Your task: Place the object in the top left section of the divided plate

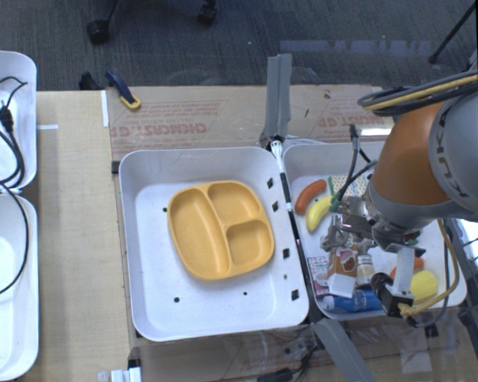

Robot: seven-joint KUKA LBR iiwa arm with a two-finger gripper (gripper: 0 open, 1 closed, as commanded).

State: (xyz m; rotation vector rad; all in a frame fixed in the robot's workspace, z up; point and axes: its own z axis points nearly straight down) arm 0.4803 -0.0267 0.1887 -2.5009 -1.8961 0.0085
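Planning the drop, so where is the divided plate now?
The plate lies in the left bin, near its middle, left of the bin holding the banana.

The divided plate [221, 228] was plain mustard yellow in a white bin [149, 309]. At three o'clock lay a yellow banana [318, 212], an orange-red sausage [309, 194] and a yellow ball [423, 283].
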